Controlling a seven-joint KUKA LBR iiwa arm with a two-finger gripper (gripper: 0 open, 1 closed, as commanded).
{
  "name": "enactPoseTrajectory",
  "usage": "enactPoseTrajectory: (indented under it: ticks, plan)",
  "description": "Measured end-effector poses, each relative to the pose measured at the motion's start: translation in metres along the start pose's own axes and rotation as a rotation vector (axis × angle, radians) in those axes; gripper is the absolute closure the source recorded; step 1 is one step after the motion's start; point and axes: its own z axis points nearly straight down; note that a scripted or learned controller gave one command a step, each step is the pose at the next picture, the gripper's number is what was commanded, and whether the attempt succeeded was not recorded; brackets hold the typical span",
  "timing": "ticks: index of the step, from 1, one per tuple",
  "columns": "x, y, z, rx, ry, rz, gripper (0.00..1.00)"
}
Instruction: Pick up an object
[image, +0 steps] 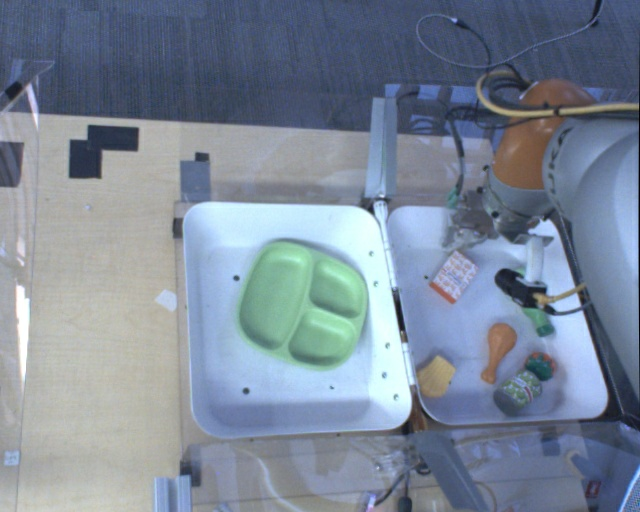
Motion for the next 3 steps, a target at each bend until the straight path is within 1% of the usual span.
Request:
enactPoseTrajectory:
  ticks: [1,2,3]
  plan:
    - [0.082,-0.065,-0.087,0.009,0.002,0.025,1.0]
    - [0.081,-0.066,-0.086,0.01,0.002,0.026,0.0]
    - [0.016,-0.135,-0.081,0.01,0.001,-0.035,0.0]
